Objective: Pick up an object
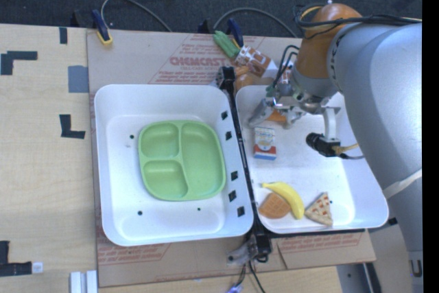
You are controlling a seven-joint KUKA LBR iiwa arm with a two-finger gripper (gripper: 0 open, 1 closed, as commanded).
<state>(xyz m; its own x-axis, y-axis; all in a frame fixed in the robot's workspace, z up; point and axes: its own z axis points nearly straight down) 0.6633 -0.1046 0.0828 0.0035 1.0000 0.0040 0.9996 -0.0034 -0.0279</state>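
My gripper [276, 110] hangs low over the back of the right bin [357, 195], under the grey wrist with its orange band. A small orange thing [278, 118] shows right below it; whether it is held is unclear. Just in front stands a small white, red and blue carton [265, 143]. Near the bin's front lie a yellow banana [288, 197], an orange round waffle [274, 208] touching it, and a pizza slice [319, 209]. A brown bread-like item [251, 64] sits at the bin's back left corner.
The left bin [116, 113] holds a green divided plate [182, 160]. A black divider [234, 147] runs between the bins. A green clamp [226, 44] and cables lie behind the bins. The grey arm covers the right bin's right side.
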